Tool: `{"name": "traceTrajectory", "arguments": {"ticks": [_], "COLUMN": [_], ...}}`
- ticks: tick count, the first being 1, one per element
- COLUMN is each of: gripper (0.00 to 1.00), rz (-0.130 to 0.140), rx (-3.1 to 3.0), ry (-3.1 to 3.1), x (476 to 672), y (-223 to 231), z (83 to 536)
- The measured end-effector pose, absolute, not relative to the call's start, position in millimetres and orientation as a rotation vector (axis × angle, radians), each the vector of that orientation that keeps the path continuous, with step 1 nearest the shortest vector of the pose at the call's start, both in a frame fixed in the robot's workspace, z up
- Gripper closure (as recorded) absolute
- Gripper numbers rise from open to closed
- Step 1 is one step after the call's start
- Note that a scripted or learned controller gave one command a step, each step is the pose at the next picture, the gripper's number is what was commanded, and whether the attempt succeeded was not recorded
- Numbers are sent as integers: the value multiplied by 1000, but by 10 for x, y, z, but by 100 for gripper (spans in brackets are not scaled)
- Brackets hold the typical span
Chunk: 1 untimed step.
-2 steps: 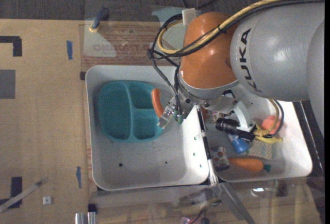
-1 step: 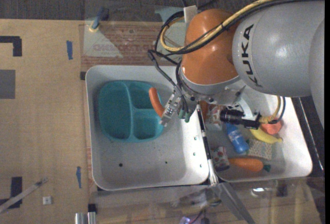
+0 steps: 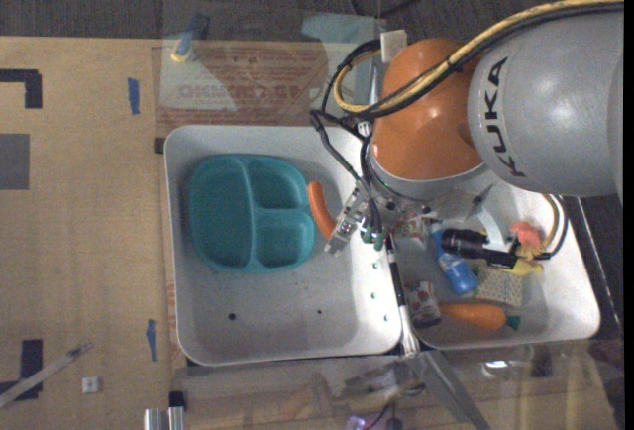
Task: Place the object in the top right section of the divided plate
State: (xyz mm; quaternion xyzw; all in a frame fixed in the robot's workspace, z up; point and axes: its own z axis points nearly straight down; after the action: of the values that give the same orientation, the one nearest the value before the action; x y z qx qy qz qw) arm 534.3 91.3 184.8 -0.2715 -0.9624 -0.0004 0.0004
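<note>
1. Locate the left bin [image 3: 198, 319] on the surface [image 3: 79, 220]. The teal divided plate [image 3: 248, 212] lies flat in the half of this bin towards the top of the view, closer to the bin's left wall than to its right wall. The plate has one large section on its left and two smaller sections on its right, one above the other.

2. Locate the orange object [image 3: 319, 208]. It is a short, curved, sausage-shaped piece. It lies on the bin floor outside the plate, just beside the plate's right rim and level with the divider between the two smaller sections. You cannot tell whether it touches the rim.

3. Locate the arm [image 3: 555, 111]. It reaches in from the right, and its orange band [image 3: 426, 111] hangs over the wall shared by the two bins. The jaws point down into the left bin near its right wall, just to the right of the orange object's lower end. You cannot tell how far the jaws stand apart, or whether they touch the object.

4. Note the contents of the right bin [image 3: 575, 314]. A carrot [image 3: 475, 316] lies along its lower edge, with a small can [image 3: 426, 302] near its lower left corner. A blue bottle [image 3: 454, 269] lies above the carrot, a patterned card [image 3: 505, 289] lies beside the bottle, and a pink and yellow item [image 3: 527, 238] lies towards the right wall.
</note>
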Motion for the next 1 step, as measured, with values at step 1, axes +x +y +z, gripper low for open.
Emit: {"name": "traceTrajectory", "arguments": {"ticks": [1], "gripper": [100], "rz": [-5], "rx": [-605], "ry": [-3088], "x": [5995], "y": [1583], "z": [2051]}}
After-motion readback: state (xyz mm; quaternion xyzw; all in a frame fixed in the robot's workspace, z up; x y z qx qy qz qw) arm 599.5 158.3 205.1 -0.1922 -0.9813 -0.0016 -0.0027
